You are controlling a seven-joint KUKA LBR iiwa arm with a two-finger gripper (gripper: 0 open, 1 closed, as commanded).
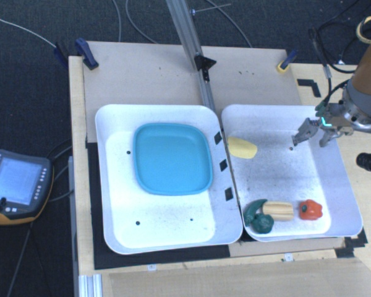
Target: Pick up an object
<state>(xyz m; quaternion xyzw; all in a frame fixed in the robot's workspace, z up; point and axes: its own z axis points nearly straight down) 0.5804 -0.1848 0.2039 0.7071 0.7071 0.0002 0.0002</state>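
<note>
brightness: pretty even, soft overhead light, nothing dim
glare: both white bins (111, 166) run a bit hot, edges nearly blown out
shadows: faint, short ones under the blue plate (173, 158)
sharpness: slightly soft overall, the pincer (314, 133) looks a bit smeared
noise: dark floor is grainy

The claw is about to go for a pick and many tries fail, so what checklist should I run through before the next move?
1. Claw carries nothing: ok, nothing shows between its fingers.
2. Claw is over the right bin: ok, near its upper right part.
3. Targets present: ok, yellow piece, green item, tan block, red item.
4. Targets spaced for a grasp: not ok for green item and tan block, which touch; yellow piece lies alone.
5. Claw aligned above a target: not ok.
</note>
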